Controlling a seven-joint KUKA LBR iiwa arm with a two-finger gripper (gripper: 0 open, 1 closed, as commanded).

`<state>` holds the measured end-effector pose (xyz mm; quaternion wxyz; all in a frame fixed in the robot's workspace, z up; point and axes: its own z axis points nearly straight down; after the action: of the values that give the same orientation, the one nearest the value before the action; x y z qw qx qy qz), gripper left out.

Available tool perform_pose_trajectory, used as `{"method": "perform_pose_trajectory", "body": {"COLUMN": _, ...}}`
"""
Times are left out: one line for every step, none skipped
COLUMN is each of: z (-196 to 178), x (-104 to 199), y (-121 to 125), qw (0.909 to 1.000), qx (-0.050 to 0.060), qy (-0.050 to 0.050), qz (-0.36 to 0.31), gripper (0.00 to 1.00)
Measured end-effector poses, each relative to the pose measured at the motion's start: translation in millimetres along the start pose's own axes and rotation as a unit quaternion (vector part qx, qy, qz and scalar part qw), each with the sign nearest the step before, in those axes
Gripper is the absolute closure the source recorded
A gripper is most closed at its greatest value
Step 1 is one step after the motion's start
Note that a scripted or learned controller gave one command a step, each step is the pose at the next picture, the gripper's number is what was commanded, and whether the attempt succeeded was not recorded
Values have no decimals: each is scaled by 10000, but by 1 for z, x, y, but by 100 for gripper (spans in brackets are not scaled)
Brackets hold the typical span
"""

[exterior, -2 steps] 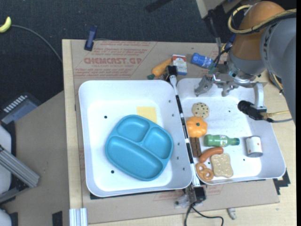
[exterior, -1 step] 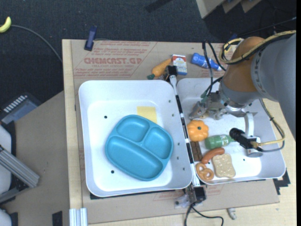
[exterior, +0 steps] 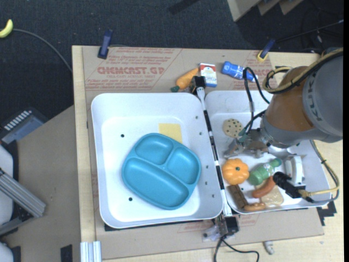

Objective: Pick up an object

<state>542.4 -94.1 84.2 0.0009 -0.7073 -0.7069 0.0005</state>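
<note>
Reaching into the right bin (exterior: 218, 100), the gripper (exterior: 246, 142) hangs just above the orange pumpkin (exterior: 236, 171). Whether its jaws are spread, I cannot tell. A blue tray (exterior: 161, 170) lies in the left bin (exterior: 103, 113).

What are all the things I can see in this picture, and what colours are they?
Bins: two, white, side by side on the bench.
Divided plate: one, blue, left bin.
Flat square: one, yellow, left bin behind the plate.
Pumpkin: one, orange, right bin.
Round cookie: one, tan with dots, right bin.
Bottle: one, green, right bin beside the pumpkin.
Small can: one, blue, bench behind the bins.
Small carton: one, red and white, bench behind the bins.
Arm: one, grey and orange, over the right bin.
</note>
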Motion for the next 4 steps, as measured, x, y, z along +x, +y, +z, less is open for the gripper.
{"method": "perform_pose_trajectory", "body": {"z": -32, "x": -84, "y": -55, "qw": 10000, "qx": -1, "qy": -2, "qz": 5, "gripper": 0}}
{"method": "perform_pose_trajectory", "body": {"z": -21, "x": -93, "y": -35, "qw": 9999, "qx": -39, "qy": 89, "qz": -73, "gripper": 0}}
{"method": "perform_pose_trajectory", "body": {"z": -20, "x": -96, "y": -33, "qw": 9999, "qx": -37, "qy": 129, "qz": -86, "gripper": 0}}
{"method": "perform_pose_trajectory", "body": {"z": -38, "x": -130, "y": -52, "qw": 10000, "qx": -17, "qy": -7, "qz": 2, "gripper": 0}}
